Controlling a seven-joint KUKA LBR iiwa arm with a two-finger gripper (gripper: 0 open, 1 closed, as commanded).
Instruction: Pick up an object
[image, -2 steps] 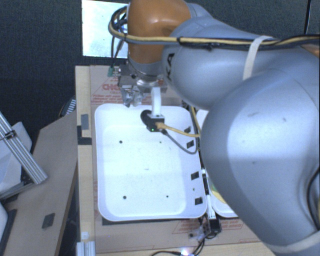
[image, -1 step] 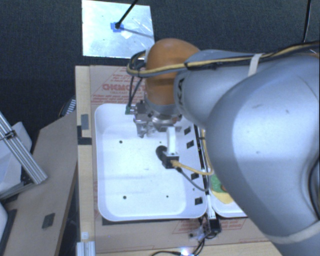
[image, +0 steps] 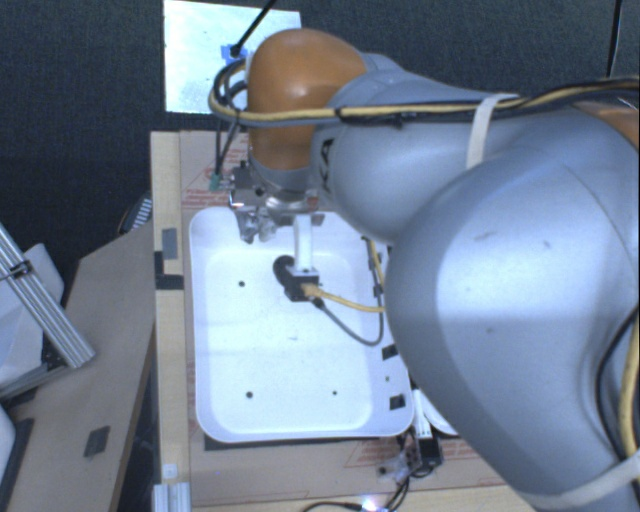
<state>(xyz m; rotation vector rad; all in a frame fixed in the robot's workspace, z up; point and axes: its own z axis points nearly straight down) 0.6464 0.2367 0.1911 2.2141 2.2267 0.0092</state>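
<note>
Bright overhead light, sheen on arm (image: 520, 250), soft focus

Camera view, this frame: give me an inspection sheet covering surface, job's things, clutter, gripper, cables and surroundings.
Surface: white bin, shallow, with a few small dark dots on its floor.
Job's things: nothing seen.
Clutter: nothing seen.
Gripper: gripper low over the bin's far end; a dark fitting hangs beside it.
Cables: yellow cable and grey cable run from the fitting toward the arm.
Surroundings: wooden bench; aluminium rail at left; pale sheet behind.
</note>
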